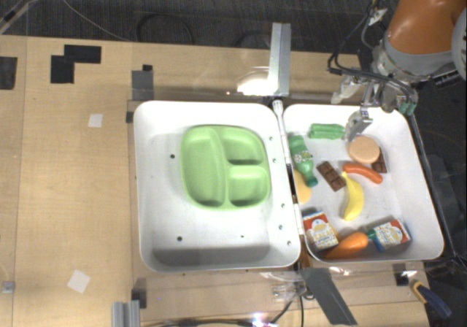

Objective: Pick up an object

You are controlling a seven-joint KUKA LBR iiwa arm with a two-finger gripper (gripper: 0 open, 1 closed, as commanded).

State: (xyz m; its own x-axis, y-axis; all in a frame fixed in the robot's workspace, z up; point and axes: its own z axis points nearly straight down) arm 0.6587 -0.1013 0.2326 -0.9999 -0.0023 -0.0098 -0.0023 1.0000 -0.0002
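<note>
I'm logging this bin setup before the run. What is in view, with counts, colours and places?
bins: 2, white, side by side on bench
tray: 1, green, left bin
bottle: 1, green, right bin, left edge
green block: 1, right bin, top
bun: 1, tan, below claw
chocolate: 1, brown, centre
sausage: 1, orange-red, under bun
banana: 1, yellow, centre
cartons: 2, bottom
carrot: 1, orange, between cartons
arm: 1, orange and grey, top right
claw: 1, grey, over right bin

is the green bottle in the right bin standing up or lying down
Lying down. The green bottle shows its full length flat on the right white bin's floor, beside the divider.
</note>
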